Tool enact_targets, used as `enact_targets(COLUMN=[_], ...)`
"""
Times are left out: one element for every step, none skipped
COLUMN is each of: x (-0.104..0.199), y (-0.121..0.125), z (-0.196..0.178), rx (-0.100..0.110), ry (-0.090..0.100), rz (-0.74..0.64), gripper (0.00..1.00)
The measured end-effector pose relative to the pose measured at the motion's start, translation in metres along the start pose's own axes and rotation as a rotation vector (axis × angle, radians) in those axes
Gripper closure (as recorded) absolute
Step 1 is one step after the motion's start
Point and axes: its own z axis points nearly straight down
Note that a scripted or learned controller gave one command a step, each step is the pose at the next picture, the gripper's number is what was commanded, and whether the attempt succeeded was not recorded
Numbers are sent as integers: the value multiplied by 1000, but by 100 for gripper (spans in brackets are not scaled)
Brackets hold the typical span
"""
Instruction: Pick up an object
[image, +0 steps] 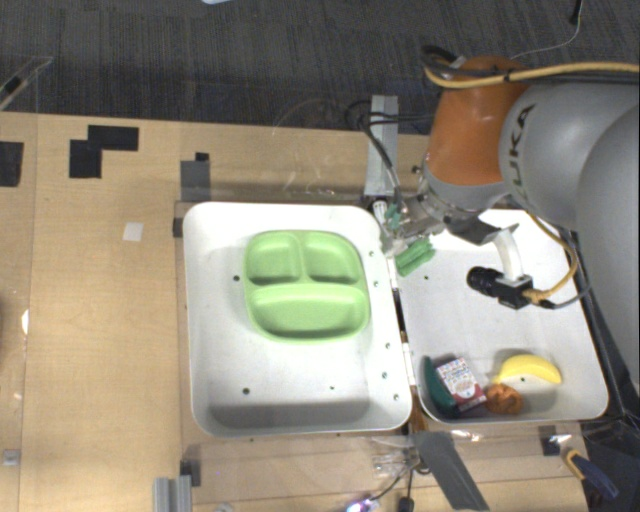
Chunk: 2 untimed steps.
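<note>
Fingers (408, 240) state hidden, can't tell; green block (414, 258) just below them, long axis diagonal.

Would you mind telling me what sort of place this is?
Probably a robotics lab test bench: a grey arm reaches over two white bins, one holding a green divided plate, the other a toy banana.

Two shallow bins sit side by side on the surface (100, 330). The left bin (215, 390) holds a divided tray (305, 283) near its middle. In the right bin (580, 370), a banana (530, 371), a small box (457, 378) and another item cluster along the near edge. The arm (560, 130) reaches in from the right, its hand (405, 240) over the rims where both bins meet, at the far end.
</note>
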Motion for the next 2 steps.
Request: enact_targets(x=[-113, -96], y=[-15, 11], z=[-83, -215], rx=[-5, -6], ry=[-4, -4], rz=[4, 46], gripper=[100, 100])
